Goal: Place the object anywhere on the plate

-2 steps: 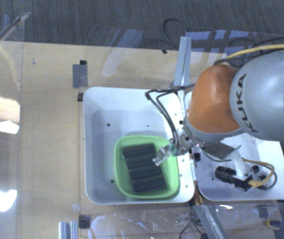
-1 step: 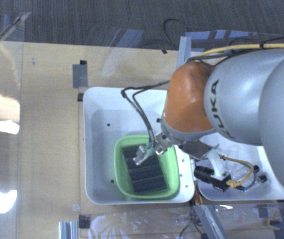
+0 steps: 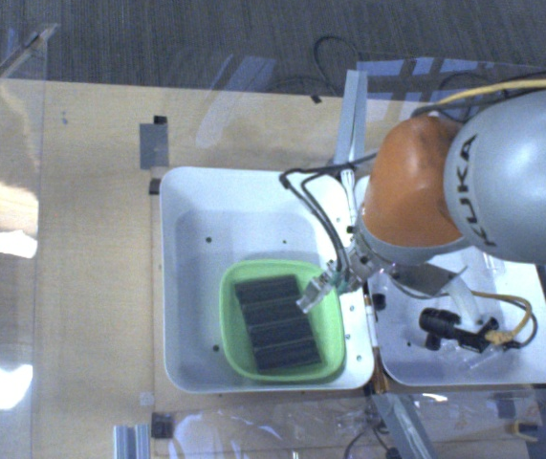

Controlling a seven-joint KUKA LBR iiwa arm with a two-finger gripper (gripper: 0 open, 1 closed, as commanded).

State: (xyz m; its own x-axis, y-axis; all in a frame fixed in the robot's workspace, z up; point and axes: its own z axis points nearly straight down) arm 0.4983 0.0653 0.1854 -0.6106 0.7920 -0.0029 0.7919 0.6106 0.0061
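A green plate (image 3: 233, 325) with a raised rim lies in the front right part of the left white bin (image 3: 191, 256). On the plate rests a dark grey ribbed rectangular object (image 3: 275, 323), lying flat and slanted. My gripper (image 3: 314, 295) hangs over the plate's right rim, right by the object's upper right corner. The grey arm with its orange band (image 3: 416, 194) reaches in from the right above it.
The right bin (image 3: 473, 373) is mostly covered by the arm; a black fitting with a yellow cable (image 3: 459, 328) shows over its floor. Black cables (image 3: 301, 185) loop above the left bin's back right corner. Bare bin floor lies left of and behind the plate.
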